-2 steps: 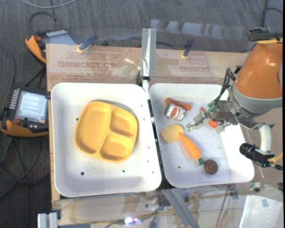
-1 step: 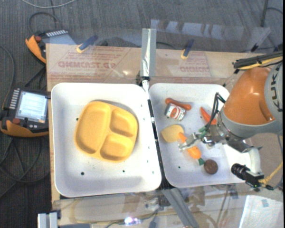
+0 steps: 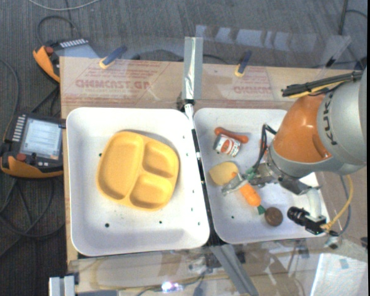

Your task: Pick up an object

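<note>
The right bin (image 3: 234, 227) holds several small items. A red sausage (image 3: 231, 134) lies at the back, with a small can (image 3: 227, 145) just in front of it. A pale yellow potato-like lump (image 3: 222, 172) sits mid-bin, an orange carrot (image 3: 251, 196) lies nearer the front, and a brown round piece (image 3: 272, 216) is beside the carrot's tip. My gripper (image 3: 239, 184) reaches in from the right and hangs low between the yellow lump and the carrot, close to both. Nothing is visibly lifted off the bin floor.
The left bin (image 3: 80, 227) holds a yellow divided tray (image 3: 139, 168). A metal divider strip (image 3: 192, 73) runs between the bins at the back. The arm's orange band (image 3: 299, 137) covers the right bin's far right side. A handheld pendant (image 3: 34, 145) lies left of the bench.
</note>
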Robot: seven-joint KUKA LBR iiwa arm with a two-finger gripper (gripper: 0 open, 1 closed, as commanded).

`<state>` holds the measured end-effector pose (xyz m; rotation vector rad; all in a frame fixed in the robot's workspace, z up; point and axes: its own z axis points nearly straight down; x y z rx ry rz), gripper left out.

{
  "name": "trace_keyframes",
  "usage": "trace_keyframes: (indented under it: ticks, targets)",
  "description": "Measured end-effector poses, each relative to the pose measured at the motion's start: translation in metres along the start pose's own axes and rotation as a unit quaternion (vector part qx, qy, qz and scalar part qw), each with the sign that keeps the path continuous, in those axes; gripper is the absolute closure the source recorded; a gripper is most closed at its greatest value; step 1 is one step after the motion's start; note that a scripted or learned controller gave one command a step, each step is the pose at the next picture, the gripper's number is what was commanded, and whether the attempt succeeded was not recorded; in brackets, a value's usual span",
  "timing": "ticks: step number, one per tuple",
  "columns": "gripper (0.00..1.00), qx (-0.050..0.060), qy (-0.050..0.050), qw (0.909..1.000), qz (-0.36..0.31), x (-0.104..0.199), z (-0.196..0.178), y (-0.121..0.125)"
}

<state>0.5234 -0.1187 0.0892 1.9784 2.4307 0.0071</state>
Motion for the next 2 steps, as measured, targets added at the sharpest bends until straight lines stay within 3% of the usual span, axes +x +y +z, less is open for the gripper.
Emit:
trace_keyframes:
  ticks: [1,2]
  targets:
    - [1.00,-0.002,0.000,1.0000,0.001,-0.001,-0.010,0.002]
    - [1.00,0.004,0.001,0.9976,-0.069,0.021,-0.211,0.033]
